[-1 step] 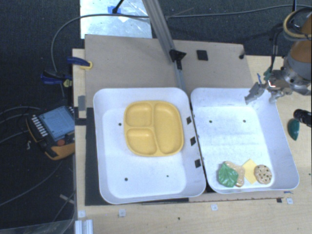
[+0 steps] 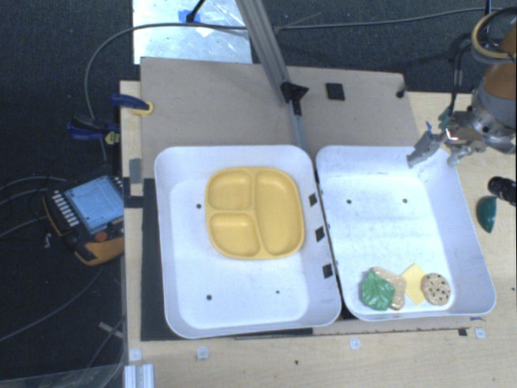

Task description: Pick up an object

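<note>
Hovering at the upper right corner of the right bin [image 2: 460, 208], the tool [image 2: 438, 153] sits over the bin's rim; its two fingers [image 2: 420, 152] are spread apart with nothing between them; grey arm [image 2: 494, 95] comes in from the right edge, orange band at top right; objects lie well apart from the tool, clustered in the right bin's lower right corner: green piece [image 2: 374, 292] touching a tan piece [image 2: 396, 291], yellow wedge [image 2: 414, 282] just beside it, round cookie [image 2: 435, 288] next to the wedge; rest of that bin floor is bare white; left bin [image 2: 186, 297] holds a yellow tray [image 2: 254, 212] with three compartments, lying flat near the bin's upper middle; both bins sit side by side on a brown board [image 2: 218, 95] on the table; a teal item [image 2: 486, 213] lies just outside the right bin's right wall; a blue-screened device [image 2: 87, 208] with cables sits on the floor at left
</note>
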